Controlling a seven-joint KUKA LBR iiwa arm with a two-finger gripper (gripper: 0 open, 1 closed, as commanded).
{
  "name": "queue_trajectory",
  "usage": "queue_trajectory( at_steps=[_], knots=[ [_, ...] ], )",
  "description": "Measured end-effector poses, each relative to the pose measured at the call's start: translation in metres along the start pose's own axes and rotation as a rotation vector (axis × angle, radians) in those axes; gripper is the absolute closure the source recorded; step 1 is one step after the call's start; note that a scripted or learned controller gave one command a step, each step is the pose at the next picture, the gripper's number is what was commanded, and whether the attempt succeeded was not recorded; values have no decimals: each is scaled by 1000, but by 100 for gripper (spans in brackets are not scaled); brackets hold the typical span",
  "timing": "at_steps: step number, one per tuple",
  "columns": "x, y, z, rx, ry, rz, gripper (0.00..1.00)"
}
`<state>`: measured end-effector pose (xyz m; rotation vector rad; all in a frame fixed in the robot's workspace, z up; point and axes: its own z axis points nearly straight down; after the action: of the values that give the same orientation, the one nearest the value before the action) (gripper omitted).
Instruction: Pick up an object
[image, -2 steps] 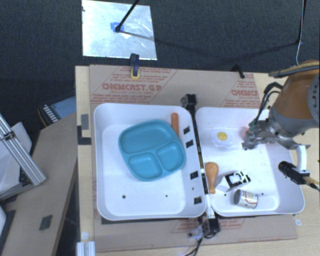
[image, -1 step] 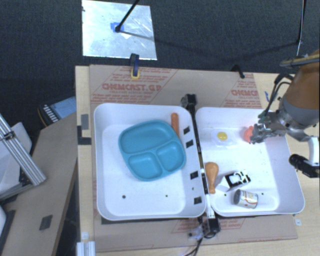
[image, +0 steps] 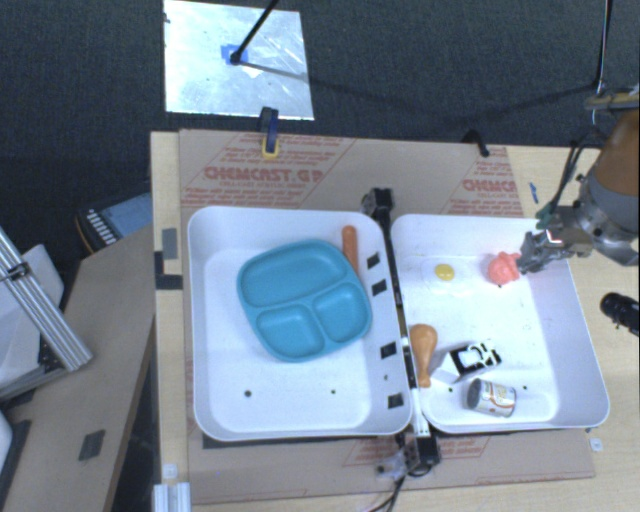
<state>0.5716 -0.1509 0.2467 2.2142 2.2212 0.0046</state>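
My gripper (image: 533, 252) hangs over the upper right part of the right bin (image: 570, 330), reaching in from the right. Its tip is right beside a pink-red lumpy object (image: 502, 267), at that object's right edge; whether it touches it is unclear. A small yellow piece (image: 444, 271) lies to the left of the pink object. Lower in the same bin are a tan drumstick-shaped piece (image: 423, 350), a black-and-white item (image: 474, 357) and a silver can (image: 491, 397) on its side.
The left bin (image: 215, 400) holds a blue divided plate (image: 303, 298) and an orange stick (image: 349, 245) by its right wall. A black-clipped divider (image: 392, 300) runs between the bins. Both bins rest on a cardboard sheet (image: 270, 170).
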Motion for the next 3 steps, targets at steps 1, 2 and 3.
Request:
queue_trajectory(
  at_steps=[1,2,3],
  knots=[
    [56,-7,11,5,3,-5,100],
    [105,-3,5,4,2,-5,100],
    [155,-14,3,5,2,-3,100]
  ],
)
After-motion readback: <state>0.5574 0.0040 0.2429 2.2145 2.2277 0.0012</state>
